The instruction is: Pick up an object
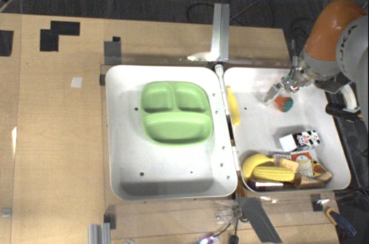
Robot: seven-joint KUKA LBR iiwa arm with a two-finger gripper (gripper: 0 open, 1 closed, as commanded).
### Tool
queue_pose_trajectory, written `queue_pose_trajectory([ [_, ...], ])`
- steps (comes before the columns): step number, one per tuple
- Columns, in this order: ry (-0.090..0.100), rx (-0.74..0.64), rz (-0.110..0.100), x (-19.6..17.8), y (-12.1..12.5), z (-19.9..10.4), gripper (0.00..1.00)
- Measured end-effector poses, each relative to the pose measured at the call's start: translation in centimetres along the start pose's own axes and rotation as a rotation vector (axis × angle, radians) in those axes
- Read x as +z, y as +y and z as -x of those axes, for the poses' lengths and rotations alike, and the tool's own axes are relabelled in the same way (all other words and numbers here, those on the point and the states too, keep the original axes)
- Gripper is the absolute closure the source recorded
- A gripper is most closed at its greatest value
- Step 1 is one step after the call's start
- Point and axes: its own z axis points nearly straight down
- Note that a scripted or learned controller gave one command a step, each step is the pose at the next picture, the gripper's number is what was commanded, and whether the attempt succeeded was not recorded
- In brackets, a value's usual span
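Camera view: the gripper (283,87) is seen low in the right bin (253,127), fingers spread open and gripping nothing. A small red toy (283,103) lies just below it. The approach step is judged underway; next, lowering and closing are called for.

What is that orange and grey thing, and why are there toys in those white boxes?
It's a robot arm reaching in from the right, seen by a camera looking down from above. Its job is to pick something up. At its end is the tool, hanging over the right bin, just above a small red toy. Nothing shows between its fingers. That bin also has a banana, corn and small boxes. The left bin holds a green tray.
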Motion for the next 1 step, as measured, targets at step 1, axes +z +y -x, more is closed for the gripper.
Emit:
queue_pose_trajectory([
  [1, -0.009, -0.005, 0.015, -1.40, 0.51, -0.02, 1.00],
])
